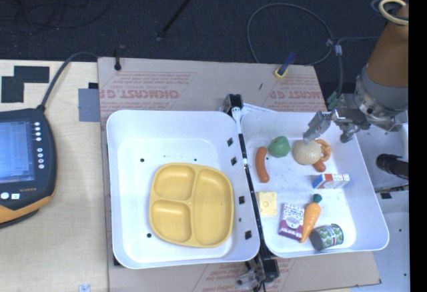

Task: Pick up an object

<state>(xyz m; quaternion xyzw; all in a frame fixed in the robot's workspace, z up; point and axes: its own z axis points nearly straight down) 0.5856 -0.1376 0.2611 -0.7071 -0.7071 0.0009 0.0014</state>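
Hovering with fingers spread and empty over the right bin (373,217), the gripper (331,125) hung just above a beige bun (306,153) beside the green ball (279,146), needing, I judged, to descend and close.

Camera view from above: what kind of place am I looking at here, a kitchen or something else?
Probably a robot test bench in a lab, not a kitchen: a robot arm reaches over white bins, the food looks like toys, such as a carrot, and a control pendant sits nearby.
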